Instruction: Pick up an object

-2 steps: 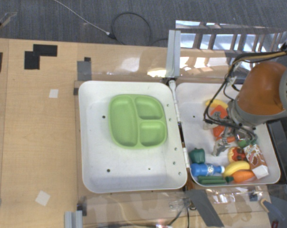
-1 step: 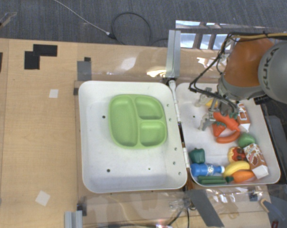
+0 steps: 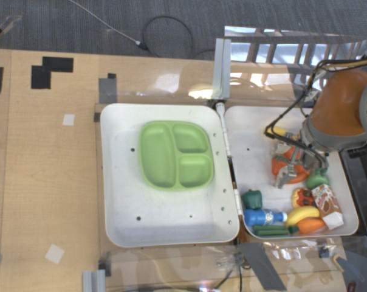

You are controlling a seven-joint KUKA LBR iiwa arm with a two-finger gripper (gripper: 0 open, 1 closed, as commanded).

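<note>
My gripper (image 3: 288, 174) hangs low over the right bin (image 3: 251, 140), right at an orange-red toy (image 3: 285, 161) in the bin's middle. The arm's orange band (image 3: 341, 105) covers the bin's far right. Whether the orange-red toy is held is not visible. Just right of the gripper lies a small green piece (image 3: 318, 179). Along the bin's near side sit a dark green cup (image 3: 252, 198), a blue bottle (image 3: 262, 216), a yellow banana (image 3: 302, 215), an orange fruit (image 3: 311, 225), a red piece (image 3: 302, 196) and a small carton (image 3: 325, 200).
The left bin (image 3: 129, 221) holds a light green divided plate (image 3: 175, 154). A metal divider (image 3: 228, 157) runs between the two bins. A metal rail (image 3: 281, 47) stands behind the right bin. Black cables (image 3: 293, 111) loop off the wrist.
</note>
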